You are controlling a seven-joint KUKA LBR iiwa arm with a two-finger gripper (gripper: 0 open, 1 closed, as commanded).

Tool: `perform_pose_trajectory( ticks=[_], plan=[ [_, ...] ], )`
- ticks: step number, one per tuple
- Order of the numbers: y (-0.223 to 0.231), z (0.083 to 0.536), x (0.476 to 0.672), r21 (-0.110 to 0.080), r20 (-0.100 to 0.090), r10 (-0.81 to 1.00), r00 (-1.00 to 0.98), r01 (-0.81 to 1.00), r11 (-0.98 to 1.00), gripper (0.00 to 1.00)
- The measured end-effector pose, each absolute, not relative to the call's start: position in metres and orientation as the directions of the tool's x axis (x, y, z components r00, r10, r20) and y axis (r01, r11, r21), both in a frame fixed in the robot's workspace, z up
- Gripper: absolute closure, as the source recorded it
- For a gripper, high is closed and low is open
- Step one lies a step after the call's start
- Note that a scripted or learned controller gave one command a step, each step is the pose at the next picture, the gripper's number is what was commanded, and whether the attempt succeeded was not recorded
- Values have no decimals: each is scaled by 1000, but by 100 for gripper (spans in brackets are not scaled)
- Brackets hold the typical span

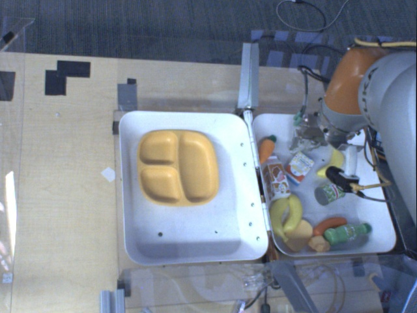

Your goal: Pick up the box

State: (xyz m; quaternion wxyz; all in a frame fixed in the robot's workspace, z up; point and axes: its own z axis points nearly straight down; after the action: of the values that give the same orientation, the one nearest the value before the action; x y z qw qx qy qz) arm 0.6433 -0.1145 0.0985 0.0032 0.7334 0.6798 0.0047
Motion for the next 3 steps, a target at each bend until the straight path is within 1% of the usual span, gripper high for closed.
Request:
perform_pose_trajectory(
  ticks=[1, 2, 3],
  plan=[
    [-115, 98, 643, 11, 3, 997, 76, 997, -76, 0],
    [-98, 209, 653, 3, 0, 995, 100, 995, -100, 0],
    [-96, 95, 635, 4, 0, 998, 62, 998, -62, 0]
  ],
)
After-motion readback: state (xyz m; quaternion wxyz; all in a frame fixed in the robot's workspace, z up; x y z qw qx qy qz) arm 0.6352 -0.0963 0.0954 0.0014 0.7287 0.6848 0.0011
